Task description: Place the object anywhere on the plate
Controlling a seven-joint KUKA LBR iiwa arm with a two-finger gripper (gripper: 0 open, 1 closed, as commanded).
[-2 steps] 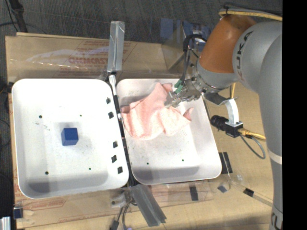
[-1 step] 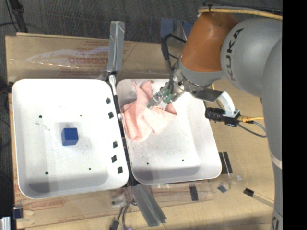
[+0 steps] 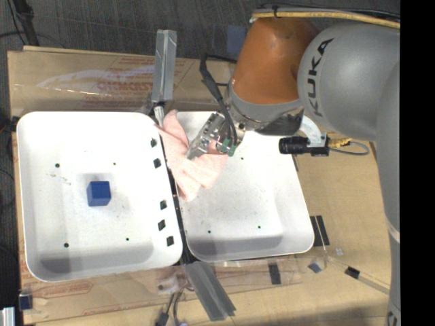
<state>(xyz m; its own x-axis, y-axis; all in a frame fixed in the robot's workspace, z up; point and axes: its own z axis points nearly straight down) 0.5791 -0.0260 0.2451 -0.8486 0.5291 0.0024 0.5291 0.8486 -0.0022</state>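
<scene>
Fingers of the gripper (image 3: 207, 143) hang low over the pink cloth (image 3: 192, 163) in the right bin (image 3: 272, 216), but we cannot tell whether they are apart or together, because the wrist hides them from above. We cannot see the cloth held between them either, so we do not count it as grasped. It lies crumpled against the right bin's left wall, its upper part riding up over the divide towards the left bin (image 3: 41, 155). A blue cube (image 3: 99, 193) sits alone on the left bin's floor, well apart from the gripper. We cannot pick out a plate, unless one of the bins stands for it. We judge the task to be at its early part: the arm (image 3: 340, 66) is at the cloth, the likely object, yet lifting, carrying and setting down all remain.
</scene>
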